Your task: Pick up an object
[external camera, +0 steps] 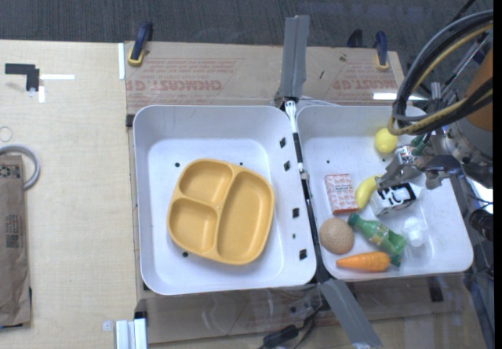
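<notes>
- At the far left edge of your wooden bench (70,183) you see a brown paper bag (13,238), lying flat.
- Behind both bins you have a sheet of brown cardboard with red print (212,77).
- Two blue-and-yellow clamps (140,43) (381,49) grip that cardboard, one at each back corner.
- A small black bracket (23,73) sits at your bench's back left, beside a strip of white tape (56,78).

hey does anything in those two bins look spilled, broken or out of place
Nothing stands out. The yellow divided plate sits flat in the left bin, a bit askew. In the right bin, the carrot, green bottle, brown round item and lemon lie loosely scattered, with no visible spill or damage.
</notes>
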Robot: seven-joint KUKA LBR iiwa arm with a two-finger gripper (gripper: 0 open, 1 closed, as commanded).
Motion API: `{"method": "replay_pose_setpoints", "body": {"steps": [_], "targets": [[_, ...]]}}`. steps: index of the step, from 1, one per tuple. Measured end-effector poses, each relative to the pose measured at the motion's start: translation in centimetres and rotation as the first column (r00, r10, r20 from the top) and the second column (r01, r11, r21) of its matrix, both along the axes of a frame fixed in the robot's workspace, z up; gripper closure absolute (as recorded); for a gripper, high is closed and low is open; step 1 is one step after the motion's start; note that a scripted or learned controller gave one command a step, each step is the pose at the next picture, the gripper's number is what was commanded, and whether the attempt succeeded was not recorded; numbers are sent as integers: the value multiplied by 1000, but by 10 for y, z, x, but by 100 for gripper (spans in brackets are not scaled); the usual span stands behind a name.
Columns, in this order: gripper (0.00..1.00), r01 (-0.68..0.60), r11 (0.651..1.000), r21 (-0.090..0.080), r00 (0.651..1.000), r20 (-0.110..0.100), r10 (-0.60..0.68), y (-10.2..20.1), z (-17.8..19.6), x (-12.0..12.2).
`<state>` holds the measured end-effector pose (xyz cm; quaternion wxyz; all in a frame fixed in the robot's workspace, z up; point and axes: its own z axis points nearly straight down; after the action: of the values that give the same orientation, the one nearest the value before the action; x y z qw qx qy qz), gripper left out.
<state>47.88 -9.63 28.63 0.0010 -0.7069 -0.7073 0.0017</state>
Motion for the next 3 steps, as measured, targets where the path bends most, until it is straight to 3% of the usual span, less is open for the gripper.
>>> {"method": "replay_pose_setpoints", "body": {"steps": [1, 2, 3], "targets": [[0, 44, 999, 0, 999, 1, -44, 4, -109, 61], [0, 11, 1000, -3, 1000, 22, -11, -9, -185, 87], [100, 15, 1000, -7, 999, 29, -15, -12, -175, 89]]}}
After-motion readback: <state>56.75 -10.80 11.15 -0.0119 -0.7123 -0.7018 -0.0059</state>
